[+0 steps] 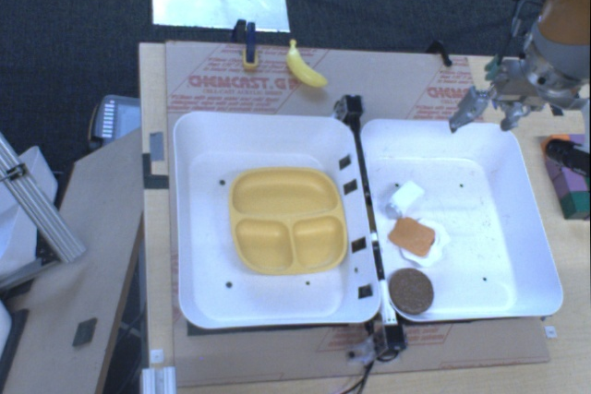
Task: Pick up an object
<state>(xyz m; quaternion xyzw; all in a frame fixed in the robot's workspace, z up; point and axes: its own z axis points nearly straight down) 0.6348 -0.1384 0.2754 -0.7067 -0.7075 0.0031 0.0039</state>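
**Pickup status: grasp not yet started**

Gripper [488, 113] is hovering at the upper right of the frame, above the right bin's [517, 189] far rim, fingers spread wide and holding nothing. Candidate objects are lying in that bin's lower left: white block [406, 196], orange piece [412, 237], brown disc [411, 290]. Descent, closure and lift are remaining.

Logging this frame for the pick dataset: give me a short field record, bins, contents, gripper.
left bin: holds a yellow divided tray
right bin: holds a white block, an orange piece on a white scrap, and a brown round disc
outside bins: banana on the cardboard behind the left bin
gripper: open, above the right bin's far edge, holding nothing
arm: reaches in from the view's right
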